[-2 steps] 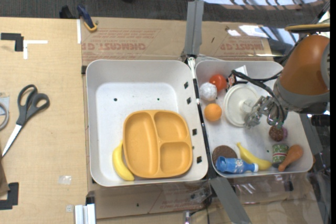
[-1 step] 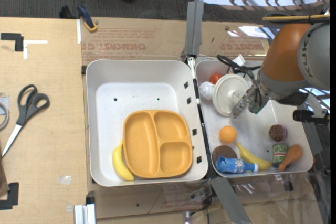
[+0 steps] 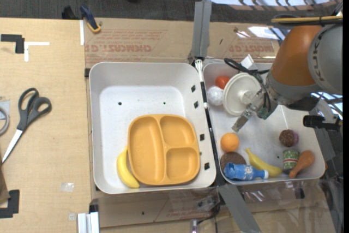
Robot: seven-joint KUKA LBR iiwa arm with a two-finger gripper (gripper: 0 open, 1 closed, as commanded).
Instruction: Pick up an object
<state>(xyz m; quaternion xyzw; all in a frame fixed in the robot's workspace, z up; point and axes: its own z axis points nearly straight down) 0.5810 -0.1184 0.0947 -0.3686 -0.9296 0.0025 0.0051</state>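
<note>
My gripper hangs over the middle of the right bin, below the arm's white flange and orange band. It stands just above and to the right of an orange, with no object seen in its grasp. Along the bin's near side lie a brown ball, a blue bottle, a small banana, a green item and a brown drumstick. A dark purple ball sits at the right. A red object and a white ball lie at the far left corner.
The left bin holds a yellow divided plate with a banana tucked against its left edge. Scissors lie on the bench to the left. A grey divider stands behind the bins.
</note>
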